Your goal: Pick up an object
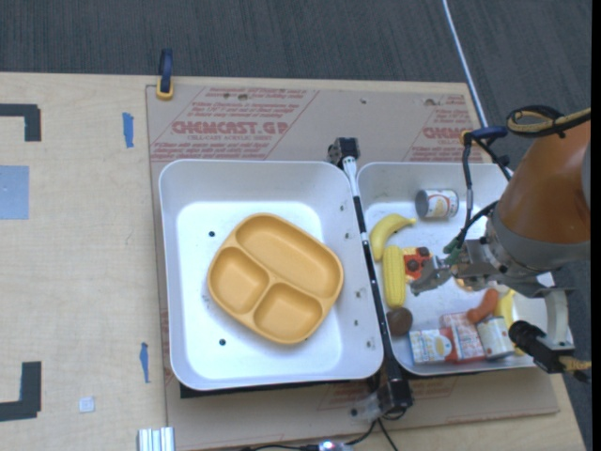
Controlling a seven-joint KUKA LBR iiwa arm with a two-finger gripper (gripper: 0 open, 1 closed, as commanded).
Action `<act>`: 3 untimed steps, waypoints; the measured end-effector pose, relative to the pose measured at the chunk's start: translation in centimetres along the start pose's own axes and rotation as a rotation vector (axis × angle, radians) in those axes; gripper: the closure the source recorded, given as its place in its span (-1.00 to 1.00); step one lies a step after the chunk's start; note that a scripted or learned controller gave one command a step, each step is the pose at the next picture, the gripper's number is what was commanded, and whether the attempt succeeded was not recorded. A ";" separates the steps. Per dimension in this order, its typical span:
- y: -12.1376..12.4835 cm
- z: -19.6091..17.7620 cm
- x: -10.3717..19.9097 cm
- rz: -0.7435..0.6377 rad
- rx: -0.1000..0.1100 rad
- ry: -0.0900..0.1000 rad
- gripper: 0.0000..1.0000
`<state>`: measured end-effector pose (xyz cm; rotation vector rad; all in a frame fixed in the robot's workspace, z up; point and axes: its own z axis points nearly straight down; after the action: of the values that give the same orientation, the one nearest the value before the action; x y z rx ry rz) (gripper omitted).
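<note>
The right bin holds several small items. A yellow banana lies by its left wall, with a yellow corn cob just below it. A small tin can rests on its side at the back. A red and orange piece sits beside the cob. My gripper hangs low over the bin's middle, right next to that red piece and pointing left. Nothing visible is held in it. The arm's orange band covers the bin's right side.
The left bin holds a yellow divided plate. At the right bin's front lie a brown round item, small cartons and an orange carrot-like piece. A black clamp sits between the bins at the back.
</note>
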<state>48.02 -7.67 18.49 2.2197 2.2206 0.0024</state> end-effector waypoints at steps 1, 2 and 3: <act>4.1 9.9 -3.8 0.001 -0.002 -0.001 -1.00; 1.7 9.9 -1.6 0.001 -0.001 0.000 -1.00; 1.7 9.9 -1.6 0.000 -0.001 0.001 -1.00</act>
<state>49.77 -9.30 8.59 2.2201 2.2208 0.0047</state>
